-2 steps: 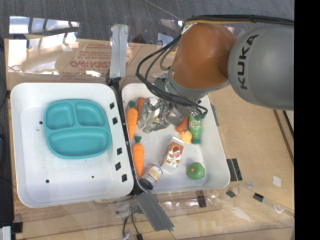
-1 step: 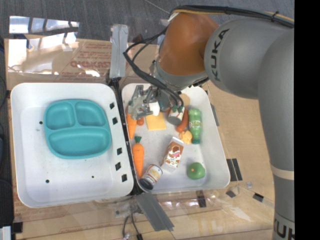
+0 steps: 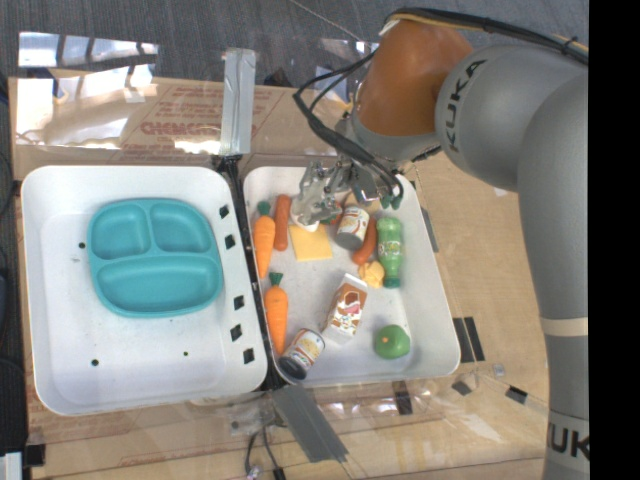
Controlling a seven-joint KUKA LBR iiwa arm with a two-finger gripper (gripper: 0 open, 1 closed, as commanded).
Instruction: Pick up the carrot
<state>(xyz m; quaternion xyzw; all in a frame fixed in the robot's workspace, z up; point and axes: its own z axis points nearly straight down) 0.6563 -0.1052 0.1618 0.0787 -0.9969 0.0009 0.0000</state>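
**Two carrots along the right bin's left wall, end effector at the far end**

Two white bins sit side by side on the worktop. The left bin holds a teal divided plate. The right bin is crowded with toy groceries.

Along its left wall lie two carrots: the far carrot points its green top toward the back, and the near carrot lies just below it with its green top toward the far one. Beside the far carrot is a reddish sausage, and next to that a yellow cheese slice.

The end effector hangs over the far part of the right bin, above the cheese slice and close to the sausage; whether its fingers are spread or pressed together I cannot tell, and nothing is visibly between them. It is apart from both carrots.

Near it stand a small can and a green bottle. Closer to the front lie a milk carton, a second can on its side, and a green apple.
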